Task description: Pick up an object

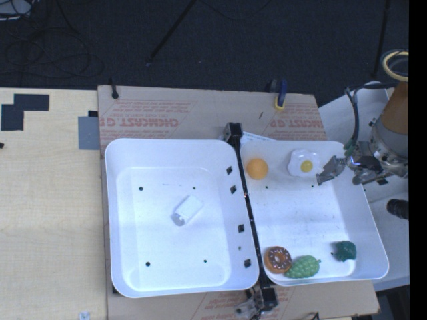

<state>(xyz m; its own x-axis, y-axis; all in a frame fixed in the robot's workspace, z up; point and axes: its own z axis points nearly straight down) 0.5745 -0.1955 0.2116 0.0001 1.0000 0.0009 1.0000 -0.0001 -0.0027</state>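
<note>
Hand (331, 171) sits low over the upper right corner of the right bin (363, 209), reaching in from the arm (395, 135) at the right; its fingers look spread and nothing lies between them, so it is released and has no grip yet; the nearest candidate is the egg (302, 164), just to its left near the bin's far wall, with the orange ball (257, 169) farther left beside the divider (241, 192); the donut (277, 259), grapes (302, 267) and a green piece (345, 250) lie along the near wall, well apart from the hand; a white block (187, 209) lies alone in the left bin (120, 179). To do this well, I judge the hand should centre over the egg, descend straight, and close across its narrower span; being flat, it may slip out, so a low closure matters. Far wall and right rim crowd the approach; open floor lies mid-bin, giving room to retreat and lift.
</note>
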